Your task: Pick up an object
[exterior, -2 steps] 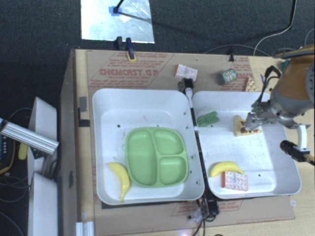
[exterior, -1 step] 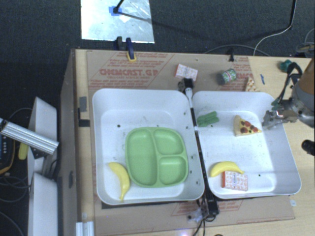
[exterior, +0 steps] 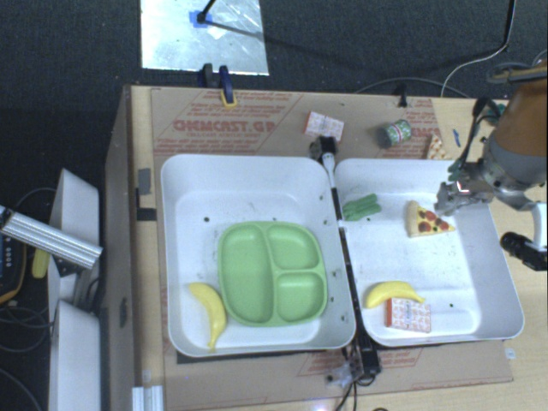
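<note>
In the right bin (exterior: pixel 479 255) lie a pizza slice (exterior: pixel 427 221), a green pea pod (exterior: pixel 360 205), a yellow banana (exterior: pixel 392 293) and a small red-and-white box (exterior: pixel 408 314). The left bin (exterior: pixel 184 221) holds a green divided plate (exterior: pixel 272 272) and a second banana (exterior: pixel 210 312). My gripper (exterior: pixel 451 197) hangs at the right bin's far right edge, just right of and above the pizza slice. Nothing shows between its fingers.
On the cardboard behind the bins lie a small green-grey can (exterior: pixel 396 132) and a white-and-red packet (exterior: pixel 324 126). A blue-and-yellow clamp (exterior: pixel 224 82) sits at the board's far edge. The arm's grey body (exterior: pixel 518 157) overhangs the right bin's right rim.
</note>
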Motion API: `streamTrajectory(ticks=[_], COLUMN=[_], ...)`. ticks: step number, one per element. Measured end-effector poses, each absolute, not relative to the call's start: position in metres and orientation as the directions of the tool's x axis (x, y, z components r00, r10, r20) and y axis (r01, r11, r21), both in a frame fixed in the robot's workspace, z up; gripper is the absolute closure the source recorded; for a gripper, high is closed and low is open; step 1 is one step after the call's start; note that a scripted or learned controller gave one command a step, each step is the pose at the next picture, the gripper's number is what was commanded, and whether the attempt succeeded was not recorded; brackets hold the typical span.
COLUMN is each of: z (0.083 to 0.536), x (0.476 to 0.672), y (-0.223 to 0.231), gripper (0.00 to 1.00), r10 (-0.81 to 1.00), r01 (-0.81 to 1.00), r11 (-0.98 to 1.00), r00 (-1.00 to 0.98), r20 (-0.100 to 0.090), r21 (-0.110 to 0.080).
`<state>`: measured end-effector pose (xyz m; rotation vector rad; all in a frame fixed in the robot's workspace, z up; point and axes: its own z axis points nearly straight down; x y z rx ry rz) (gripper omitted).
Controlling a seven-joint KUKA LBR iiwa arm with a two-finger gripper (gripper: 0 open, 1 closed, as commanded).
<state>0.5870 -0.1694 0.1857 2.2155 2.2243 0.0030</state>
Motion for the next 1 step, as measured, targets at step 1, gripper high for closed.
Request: streamTrajectory(ticks=[1], z=[0.1531], x=[0.581], y=[-0.1837], gripper=[1.0], r10=[1.0], r01=[1.0], r11=[0.002], r00=[-0.002], r20=[-0.001], r21=[0.001])
